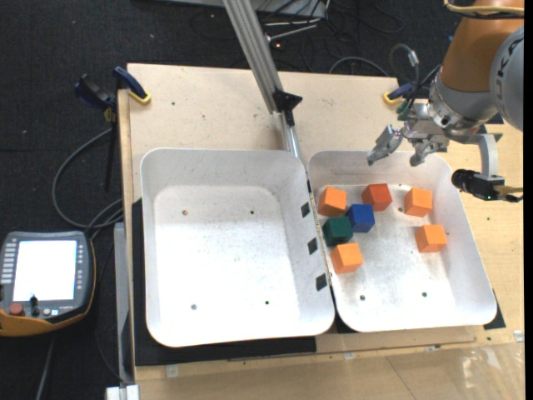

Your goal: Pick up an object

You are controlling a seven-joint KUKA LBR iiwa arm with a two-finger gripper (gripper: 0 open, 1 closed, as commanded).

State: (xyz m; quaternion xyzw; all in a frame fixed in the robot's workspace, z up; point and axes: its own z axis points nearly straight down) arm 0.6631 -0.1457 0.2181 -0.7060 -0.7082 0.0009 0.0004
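Looks like the approach step: the pincer [400,146] hangs wide open and empty over the right bin's [466,298] far edge, so next it needs to drop onto a block, probably the red block [378,195] nearest it.

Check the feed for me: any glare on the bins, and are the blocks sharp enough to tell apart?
Camera view: even overhead light, no blown-out glare on the right bin or left bin; blocks cast short soft shadows. The blue block and green block read crisply, as do the orange ones. The gripper looks slightly soft.
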